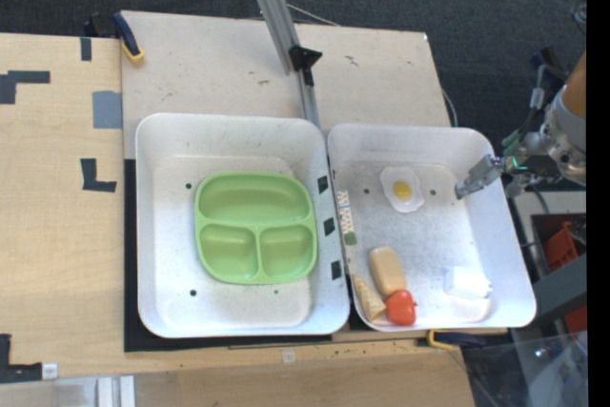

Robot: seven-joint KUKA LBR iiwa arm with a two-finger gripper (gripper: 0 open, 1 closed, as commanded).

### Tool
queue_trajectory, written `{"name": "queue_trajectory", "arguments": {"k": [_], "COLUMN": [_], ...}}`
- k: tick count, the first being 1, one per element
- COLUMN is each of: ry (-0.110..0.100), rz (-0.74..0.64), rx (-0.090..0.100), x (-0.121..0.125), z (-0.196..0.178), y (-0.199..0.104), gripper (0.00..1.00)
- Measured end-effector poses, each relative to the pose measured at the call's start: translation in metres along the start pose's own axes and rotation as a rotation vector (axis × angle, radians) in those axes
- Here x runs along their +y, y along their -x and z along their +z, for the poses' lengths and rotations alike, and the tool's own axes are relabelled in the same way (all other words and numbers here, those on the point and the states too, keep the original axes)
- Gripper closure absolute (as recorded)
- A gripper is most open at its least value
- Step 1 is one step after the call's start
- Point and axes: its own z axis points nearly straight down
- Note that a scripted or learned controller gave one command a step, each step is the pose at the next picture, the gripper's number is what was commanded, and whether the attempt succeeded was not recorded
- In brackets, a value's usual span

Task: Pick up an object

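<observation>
The bench (219,62), pale and scuffed, carries two shallow white bins side by side; its left part is a wood-grain board with grey tape marks. The left bin (157,234) holds a green three-compartment plate (255,227) lying flat near its centre. The right bin (496,234) holds the candidate objects: a fried-egg toy (402,190) toward the far wall, a tan bread-like piece (387,269) toward the near wall, a red tomato-like piece (401,307) touching the near end of it, a second tan piece (368,298) at the near left corner, partly hidden by the rim, and a white object (468,282) near the right corner, hard to make out against the white floor. The arm (572,124) enters at the right edge, largely cut off. The hand (477,176) hangs over the right bin's far right side, well apart from every object; nothing lies between its fingers, and how far they are parted cannot be told.
</observation>
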Motion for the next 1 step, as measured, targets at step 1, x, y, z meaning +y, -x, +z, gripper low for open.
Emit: {"name": "queue_trajectory", "arguments": {"k": [1], "ry": [0.0], "rz": [0.0], "rx": [0.0], "x": [0.0], "z": [-0.0001], "y": [0.0001], "gripper": [0.0]}}
